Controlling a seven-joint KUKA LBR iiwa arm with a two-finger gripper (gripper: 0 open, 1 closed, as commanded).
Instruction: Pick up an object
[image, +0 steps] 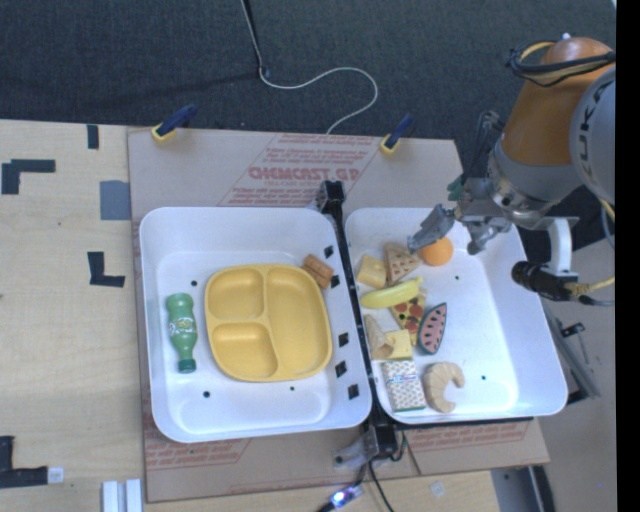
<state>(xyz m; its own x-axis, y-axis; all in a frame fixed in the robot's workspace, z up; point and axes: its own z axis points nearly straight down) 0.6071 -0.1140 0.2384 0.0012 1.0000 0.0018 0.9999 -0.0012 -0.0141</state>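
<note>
2 white bins are placed side by side on a cardboard sheet (290, 170), which lies on a wooden bench (60, 300) marked with black tape. The sheet is fixed at its far edge by 2 clamps (175, 122). Behind the bench a dark carpet (120, 50) is seen, with a thin white cable (330, 80) on it.

In the left bin (160, 400) a yellow plate (268, 322) with 3 compartments is set, a green bottle (181, 331) beside it.

In the right bin (520, 370) toy foods are gathered near the divider: a banana (390, 294), a watermelon slice (432, 328), a croissant (444, 385).

The gripper (455, 232) is seen over the far part of the right bin, its fingers spread apart. An orange (437, 251) lies just below them; whether it is touched cannot be told.
</note>
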